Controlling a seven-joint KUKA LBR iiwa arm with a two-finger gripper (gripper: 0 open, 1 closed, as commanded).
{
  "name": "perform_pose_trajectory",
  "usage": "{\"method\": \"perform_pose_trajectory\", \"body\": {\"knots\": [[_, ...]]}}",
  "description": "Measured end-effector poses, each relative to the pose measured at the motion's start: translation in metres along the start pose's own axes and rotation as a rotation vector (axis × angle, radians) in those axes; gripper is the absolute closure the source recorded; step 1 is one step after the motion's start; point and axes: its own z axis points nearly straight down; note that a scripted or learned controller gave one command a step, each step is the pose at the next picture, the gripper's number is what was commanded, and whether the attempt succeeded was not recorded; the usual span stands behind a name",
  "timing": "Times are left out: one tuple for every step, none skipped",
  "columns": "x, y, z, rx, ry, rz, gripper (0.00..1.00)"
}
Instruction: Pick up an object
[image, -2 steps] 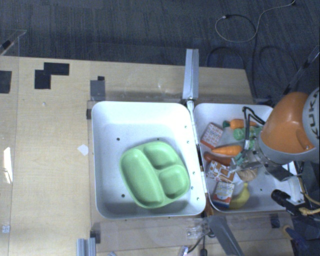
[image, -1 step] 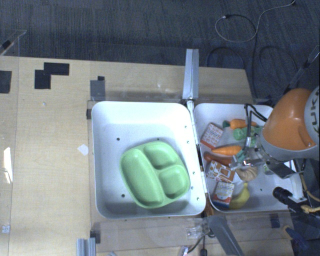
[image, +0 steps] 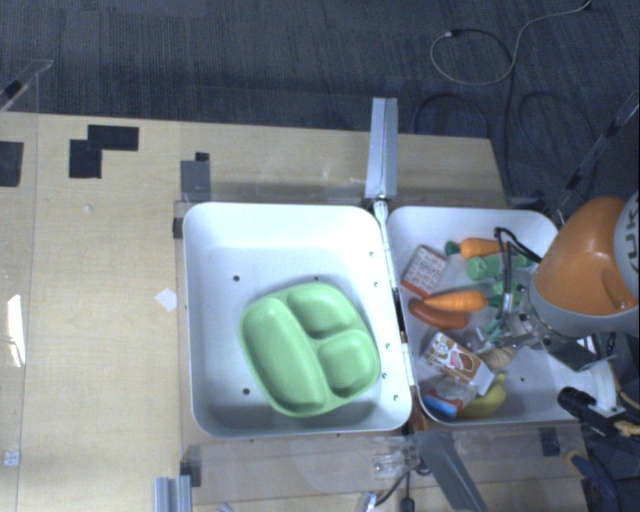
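Nearest the lens: the arm's orange band (image: 588, 262) and grey wrist, coming in over the right bin (image: 540, 385). Using the lower carrot (image: 455, 300) as landmark for everything below.

Gripper (image: 503, 335) sits just right of and slightly below the carrot, down among the clutter. Can't tell whether it's apart or closed; the metal parts blur into the items under it. Nothing visibly held.

Pick candidates are all piled in the right bin:
- second carrot (image: 478, 247) up and right of the landmark, green stem end pointing right
- small printed card (image: 424, 267) up-left, tilted
- dark red flat piece (image: 436, 316) touching the carrot's underside
- snack packet (image: 457, 360) below, lying at a slant
- banana (image: 489, 401) further below, by the bin's near wall
- blue item (image: 437, 406) lower-left, in the corner

Judgement: the pile is dense, so the wrist descends into the middle, where any closure has a chance of catching something. Nearest targets look like the packet or the landmark carrot.

Green divided tray (image: 310, 347) sits well left of the carrot, alone in the left bin (image: 215, 240), rotated askew; probably a drop target, not the pick.

Writing: card and packet carry print, too small to read. No brand legible.
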Motion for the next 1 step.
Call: {"method": "perform_pose_trajectory", "body": {"knots": [[0.0571, 0.0126, -0.1534, 0.008, 0.004, -0.103, 1.0]]}}
